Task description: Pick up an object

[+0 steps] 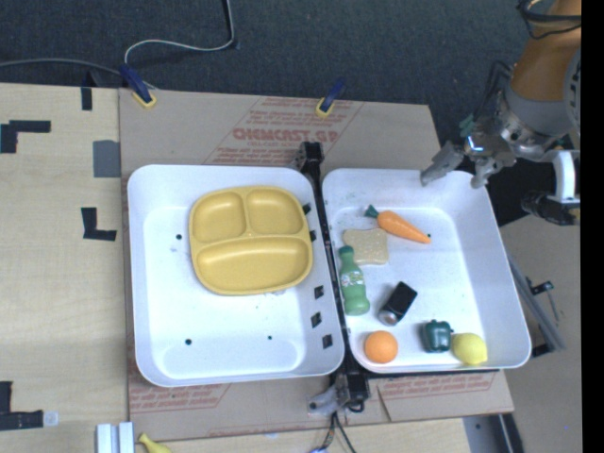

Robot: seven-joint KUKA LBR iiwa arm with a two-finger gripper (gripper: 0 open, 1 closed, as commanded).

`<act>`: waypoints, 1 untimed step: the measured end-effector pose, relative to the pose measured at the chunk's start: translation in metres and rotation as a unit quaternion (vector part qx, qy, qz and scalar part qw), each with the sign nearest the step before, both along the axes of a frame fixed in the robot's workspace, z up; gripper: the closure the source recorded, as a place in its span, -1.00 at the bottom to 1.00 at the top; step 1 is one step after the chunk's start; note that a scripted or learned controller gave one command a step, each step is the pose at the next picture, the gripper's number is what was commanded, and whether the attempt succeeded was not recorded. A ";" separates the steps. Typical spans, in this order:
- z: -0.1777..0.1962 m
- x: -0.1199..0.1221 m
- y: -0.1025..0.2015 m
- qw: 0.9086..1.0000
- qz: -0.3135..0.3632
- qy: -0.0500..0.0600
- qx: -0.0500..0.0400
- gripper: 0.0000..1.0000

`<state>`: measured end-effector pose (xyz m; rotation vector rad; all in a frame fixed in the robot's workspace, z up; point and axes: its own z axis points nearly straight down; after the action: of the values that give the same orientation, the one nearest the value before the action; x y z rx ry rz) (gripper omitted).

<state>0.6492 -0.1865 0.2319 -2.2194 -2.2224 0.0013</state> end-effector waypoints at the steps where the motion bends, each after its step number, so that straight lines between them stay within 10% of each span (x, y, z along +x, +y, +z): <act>1: -0.136 0.021 0.035 1.000 0.000 -0.004 -0.001 -1.00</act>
<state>0.6705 -0.1517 0.0961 -2.2244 -2.2272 -0.0052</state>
